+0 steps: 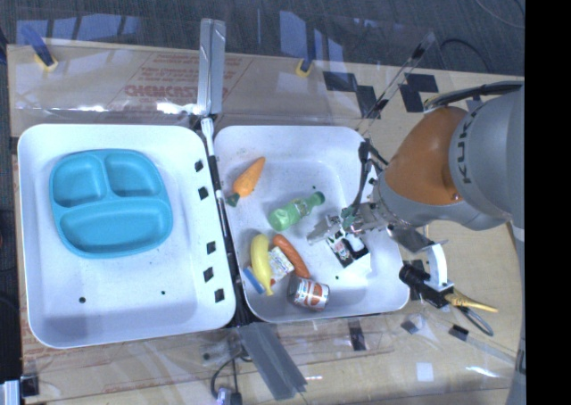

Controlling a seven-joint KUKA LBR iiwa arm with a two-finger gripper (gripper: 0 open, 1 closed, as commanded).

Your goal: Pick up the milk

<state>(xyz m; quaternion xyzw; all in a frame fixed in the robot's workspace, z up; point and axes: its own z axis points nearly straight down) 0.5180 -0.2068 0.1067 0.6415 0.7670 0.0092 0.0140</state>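
The milk (281, 262) looks like a small white carton with a red label. It lies in the right bin (303, 140), wedged between a yellow banana (260, 259) and an orange-red sausage (292, 254). My gripper (336, 233) hangs low over the right-middle of the same bin, to the right of the milk and a little farther back, apart from it. A black-and-white piece (349, 249) sits right under the gripper; I cannot tell what it is. The grey arm with its orange band (419, 167) reaches in from the right.
In the right bin, a carrot (248, 177) lies at the back left, a green bottle (295, 211) in the middle just left of the gripper, and a tin can (310, 293) at the front. A blue divided plate (110, 200) sits in the left bin (53, 314).
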